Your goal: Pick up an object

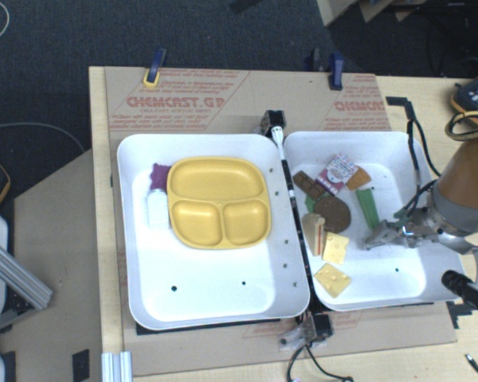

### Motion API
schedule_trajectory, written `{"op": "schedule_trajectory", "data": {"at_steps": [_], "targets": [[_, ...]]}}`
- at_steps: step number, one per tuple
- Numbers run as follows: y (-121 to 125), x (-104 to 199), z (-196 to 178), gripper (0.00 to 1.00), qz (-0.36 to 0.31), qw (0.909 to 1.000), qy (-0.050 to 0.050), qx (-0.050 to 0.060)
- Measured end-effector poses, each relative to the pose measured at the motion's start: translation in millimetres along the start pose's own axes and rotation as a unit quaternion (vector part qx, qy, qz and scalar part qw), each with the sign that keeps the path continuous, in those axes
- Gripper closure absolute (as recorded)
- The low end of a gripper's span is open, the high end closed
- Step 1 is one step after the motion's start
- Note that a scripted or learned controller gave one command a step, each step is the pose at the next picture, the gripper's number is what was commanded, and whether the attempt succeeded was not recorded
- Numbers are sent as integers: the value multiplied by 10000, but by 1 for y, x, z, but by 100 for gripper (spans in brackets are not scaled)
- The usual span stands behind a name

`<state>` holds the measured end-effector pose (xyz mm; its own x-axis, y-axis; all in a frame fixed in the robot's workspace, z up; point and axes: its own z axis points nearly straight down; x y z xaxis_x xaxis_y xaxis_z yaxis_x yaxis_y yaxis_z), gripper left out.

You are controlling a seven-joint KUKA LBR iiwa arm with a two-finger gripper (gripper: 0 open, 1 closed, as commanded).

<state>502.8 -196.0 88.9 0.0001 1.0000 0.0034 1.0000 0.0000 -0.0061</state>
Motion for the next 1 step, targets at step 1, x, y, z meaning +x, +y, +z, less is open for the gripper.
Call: {"op": "schedule_trajectory", "data": {"at_steps": [1], "targets": [[1,-1,-14,100,7,10000,-18,-36]]}}
